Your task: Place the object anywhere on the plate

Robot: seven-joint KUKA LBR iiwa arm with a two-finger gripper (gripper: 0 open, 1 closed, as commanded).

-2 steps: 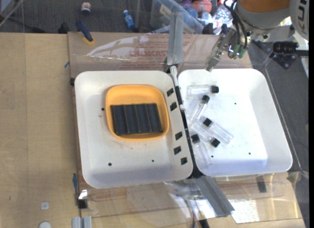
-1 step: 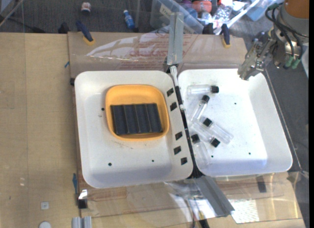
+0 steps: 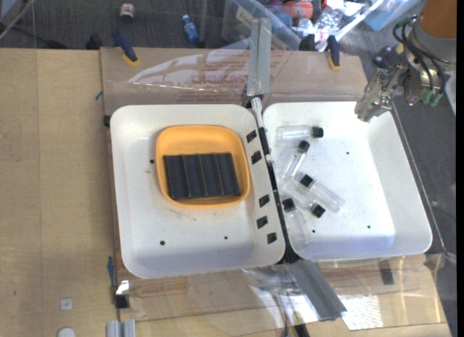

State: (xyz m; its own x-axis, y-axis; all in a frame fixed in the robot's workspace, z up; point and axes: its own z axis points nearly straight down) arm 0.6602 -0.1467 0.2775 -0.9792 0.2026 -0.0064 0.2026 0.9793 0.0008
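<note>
The claw (image 3: 366,109) was seen above the far right corner of the right bin (image 3: 377,183); whether its fingers were apart or together could not be told. Nothing was visibly gripped. Clear plastic vials (image 3: 304,176) with small black caps were scattered in the left half of that bin, several lying crossed and touching. The bin itself was smooth, white and shallow, with rounded corners. In the left bin (image 3: 138,234) an orange plate (image 3: 167,140) of rounded-square shape was set, bearing a dark ribbed block (image 3: 201,176). Both bins were carried on a pale wooden counter (image 3: 43,183).
</note>
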